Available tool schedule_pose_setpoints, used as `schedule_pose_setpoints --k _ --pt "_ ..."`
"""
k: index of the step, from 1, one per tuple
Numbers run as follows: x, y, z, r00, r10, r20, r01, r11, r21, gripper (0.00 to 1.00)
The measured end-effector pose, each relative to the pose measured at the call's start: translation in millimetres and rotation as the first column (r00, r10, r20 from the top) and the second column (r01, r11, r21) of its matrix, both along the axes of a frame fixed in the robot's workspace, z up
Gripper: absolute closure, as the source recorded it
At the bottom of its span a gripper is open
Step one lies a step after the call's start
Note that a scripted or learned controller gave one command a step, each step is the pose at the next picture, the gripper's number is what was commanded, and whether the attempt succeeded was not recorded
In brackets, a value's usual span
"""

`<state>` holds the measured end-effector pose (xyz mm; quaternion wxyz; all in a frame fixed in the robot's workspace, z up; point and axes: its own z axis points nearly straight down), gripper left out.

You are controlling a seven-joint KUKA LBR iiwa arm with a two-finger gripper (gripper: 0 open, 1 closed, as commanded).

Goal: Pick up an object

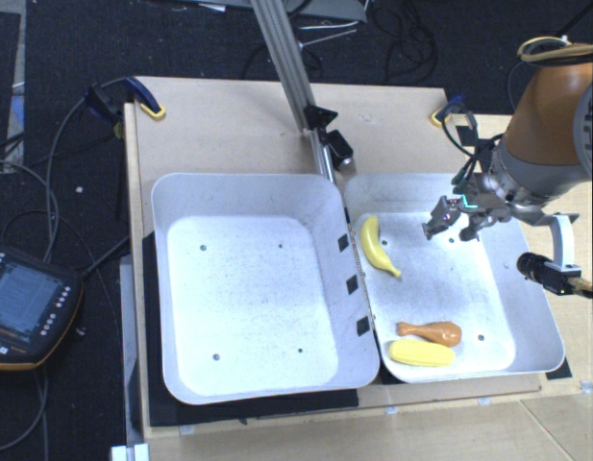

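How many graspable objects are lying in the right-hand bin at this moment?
3. A banana lies near the bin's left wall; a drumstick and a yellow oblong piece sit together at the near edge. The gripper might hide something small.

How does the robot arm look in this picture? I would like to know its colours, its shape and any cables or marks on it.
The arm is thick and rounded, with an orange band above a grey wrist section. Below the wrist sits a dark gripper of black and grey metal parts, with a small teal light or mark on it. Black cables loop beside the wrist, and a pale cable curves over the top of the orange band.
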<state>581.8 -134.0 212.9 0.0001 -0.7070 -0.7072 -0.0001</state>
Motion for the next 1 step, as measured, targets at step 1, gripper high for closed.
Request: schedule_pose_setpoints --k 1 --pt "0.0 0.0 0.0 1.0 0.0 0.0 0.0 1.0 0.0 0.0"
